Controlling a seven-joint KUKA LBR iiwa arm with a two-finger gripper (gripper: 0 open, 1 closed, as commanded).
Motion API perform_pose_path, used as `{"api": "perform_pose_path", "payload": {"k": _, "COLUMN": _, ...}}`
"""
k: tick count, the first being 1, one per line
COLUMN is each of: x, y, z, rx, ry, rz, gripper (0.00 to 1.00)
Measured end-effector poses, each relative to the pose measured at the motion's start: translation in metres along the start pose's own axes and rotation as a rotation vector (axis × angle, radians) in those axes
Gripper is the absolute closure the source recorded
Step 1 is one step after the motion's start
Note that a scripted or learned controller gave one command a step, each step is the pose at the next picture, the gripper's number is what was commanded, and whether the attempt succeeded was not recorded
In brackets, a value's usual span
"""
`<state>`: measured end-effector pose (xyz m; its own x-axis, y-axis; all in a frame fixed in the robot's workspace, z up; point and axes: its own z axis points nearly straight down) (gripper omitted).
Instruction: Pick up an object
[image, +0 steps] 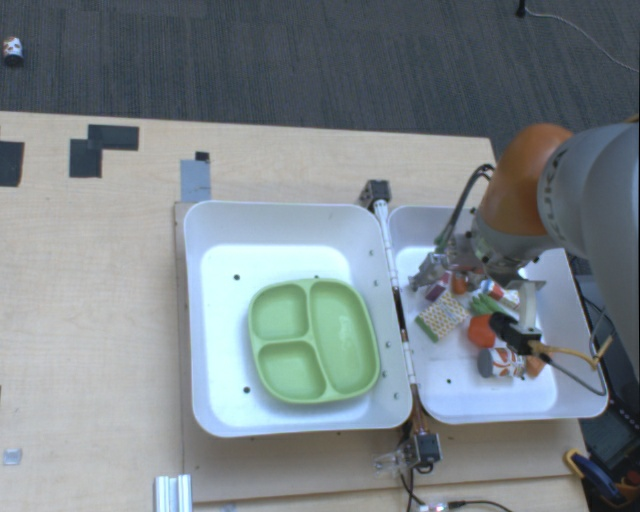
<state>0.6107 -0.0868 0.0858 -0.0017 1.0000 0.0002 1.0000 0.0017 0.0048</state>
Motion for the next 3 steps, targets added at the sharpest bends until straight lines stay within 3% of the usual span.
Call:
{"api": "perform_pose_path", "payload": {"k": 1, "x": 0.0, "y": 0.002, "z": -0.012, "rx": -0.007, "ry": 0.0, "rz": -0.001, "gripper": 1.0}}
{"api": "perform_pose_path", "payload": {"k": 2, "x": 0.062, "y": -0.043, "z": -0.1, "rx": 0.0, "ry": 0.001, "rz": -0.003, "gripper": 1.0}}
{"api": "perform_pose_path", "payload": {"k": 3, "x": 0.075, "y": -0.123, "z": -0.133, "rx": 0.002, "ry": 0.001, "rz": -0.001, "gripper": 1.0}}
